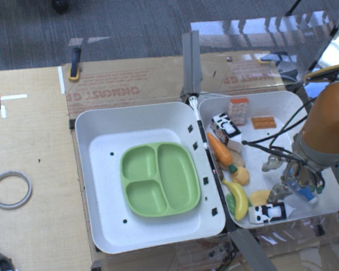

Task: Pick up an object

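The right bin (286,98) holds several small objects. An orange carrot (220,149) and a yellow banana (239,198) lie along its left wall. Two black-and-white toys lie apart, one at the front (268,213) and one at the back (224,125). A small red-and-white box (238,109) and a flat orange piece (263,122) rest near the back wall. My gripper (293,180) hangs low over the bin's front right part, just right of a yellow piece (260,197), with a blue item (307,194) right beside it.
The left bin (100,187) holds a green divided plate (161,179). A grey tape roll (9,189) lies on the bench at far left. Black cables (272,142) run from the arm across the right bin. The orange wrist band (335,121) overhangs that bin's right wall.
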### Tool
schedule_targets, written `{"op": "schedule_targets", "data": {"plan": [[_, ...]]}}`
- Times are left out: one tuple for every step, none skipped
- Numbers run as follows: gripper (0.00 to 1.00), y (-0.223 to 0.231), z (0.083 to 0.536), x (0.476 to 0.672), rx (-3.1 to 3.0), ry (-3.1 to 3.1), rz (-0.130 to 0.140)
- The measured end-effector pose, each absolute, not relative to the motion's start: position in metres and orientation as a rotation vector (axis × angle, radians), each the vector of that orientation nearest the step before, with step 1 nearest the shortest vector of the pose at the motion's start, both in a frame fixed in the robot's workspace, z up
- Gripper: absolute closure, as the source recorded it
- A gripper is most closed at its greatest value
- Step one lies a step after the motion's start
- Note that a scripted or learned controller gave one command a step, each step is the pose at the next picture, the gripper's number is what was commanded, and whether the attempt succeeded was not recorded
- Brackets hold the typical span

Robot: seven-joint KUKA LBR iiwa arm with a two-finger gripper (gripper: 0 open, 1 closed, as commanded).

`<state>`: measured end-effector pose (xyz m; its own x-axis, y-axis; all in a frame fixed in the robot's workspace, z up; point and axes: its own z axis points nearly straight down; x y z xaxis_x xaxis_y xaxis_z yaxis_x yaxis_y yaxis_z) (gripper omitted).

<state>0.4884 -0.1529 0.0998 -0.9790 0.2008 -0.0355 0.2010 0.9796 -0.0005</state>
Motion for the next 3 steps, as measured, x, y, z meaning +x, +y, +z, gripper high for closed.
{"op": "schedule_targets", "data": {"plan": [[0.00,-0.220,0.206,0.545,0.290,3.126,-0.001],[0.00,-0.221,0.092,0.518,0.508,3.097,0.000],[0.00,-0.222,0.093,0.479,0.573,3.084,-0.002]]}}
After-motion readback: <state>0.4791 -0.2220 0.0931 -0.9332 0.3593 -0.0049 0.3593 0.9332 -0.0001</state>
